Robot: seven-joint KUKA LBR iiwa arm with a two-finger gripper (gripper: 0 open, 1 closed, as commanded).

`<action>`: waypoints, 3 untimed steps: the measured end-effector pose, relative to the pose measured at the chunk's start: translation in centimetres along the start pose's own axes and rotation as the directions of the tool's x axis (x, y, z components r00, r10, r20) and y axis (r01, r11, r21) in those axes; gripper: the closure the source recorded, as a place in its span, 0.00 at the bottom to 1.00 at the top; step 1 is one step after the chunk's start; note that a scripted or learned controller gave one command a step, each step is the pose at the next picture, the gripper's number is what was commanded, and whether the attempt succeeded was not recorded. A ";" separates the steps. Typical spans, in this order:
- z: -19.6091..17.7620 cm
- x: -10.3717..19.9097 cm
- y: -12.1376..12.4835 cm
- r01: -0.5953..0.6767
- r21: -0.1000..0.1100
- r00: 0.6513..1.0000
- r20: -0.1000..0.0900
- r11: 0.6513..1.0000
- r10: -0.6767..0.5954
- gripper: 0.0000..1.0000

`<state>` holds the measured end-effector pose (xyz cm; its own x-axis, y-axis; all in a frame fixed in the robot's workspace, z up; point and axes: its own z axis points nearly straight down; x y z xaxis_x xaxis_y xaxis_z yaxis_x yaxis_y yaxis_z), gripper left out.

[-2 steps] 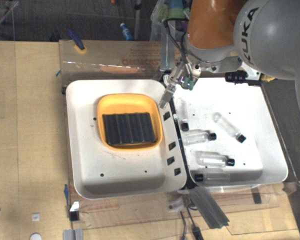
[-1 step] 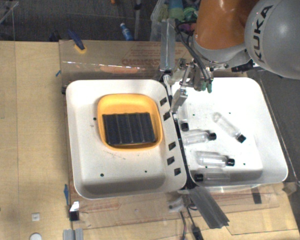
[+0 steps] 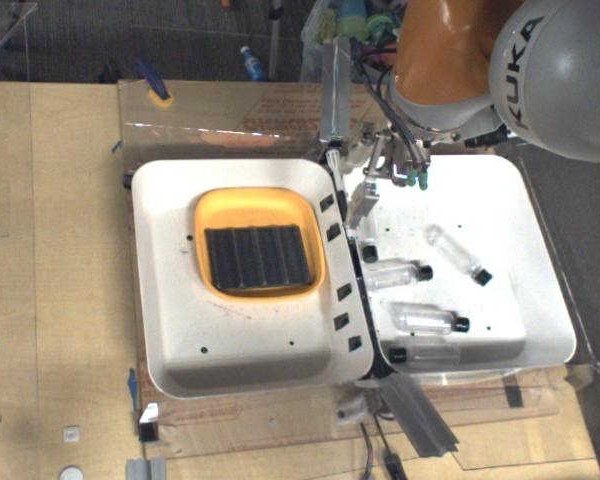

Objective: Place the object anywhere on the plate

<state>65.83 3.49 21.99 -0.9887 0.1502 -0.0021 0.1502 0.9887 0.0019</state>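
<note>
Your main risk is the grasp: the three clear plastic vials with black caps lie on their sides in the right bin (image 3: 540,298), and round, slick bodies like these could roll or squirt out as the fingers close. The upper vial (image 3: 458,255) lies at a slant, the middle vial (image 3: 395,274) sits near the divider (image 3: 342,258), and the lower vial (image 3: 428,320) lies closest to you. A carry could also clip that divider. The gripper (image 3: 398,171) hovers over the bin's far left corner, well apart from the vials, holding nothing; you cannot tell how far it is open. The yellow plate (image 3: 215,213), carrying a dark ribbed insert (image 3: 258,258), waits in the left bin (image 3: 160,268).
</note>
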 end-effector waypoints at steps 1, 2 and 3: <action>0.4 -0.5 -2.7 0.022 0.000 1.000 0.000 1.000 -0.022 0.00; -0.2 -0.7 -2.8 0.091 0.000 0.996 0.005 0.996 -0.091 0.00; -0.9 -0.9 -3.7 0.131 0.000 0.991 0.007 0.991 -0.131 0.00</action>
<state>66.22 -0.30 22.89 -0.9998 0.0196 -0.0092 0.0196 0.9998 0.0014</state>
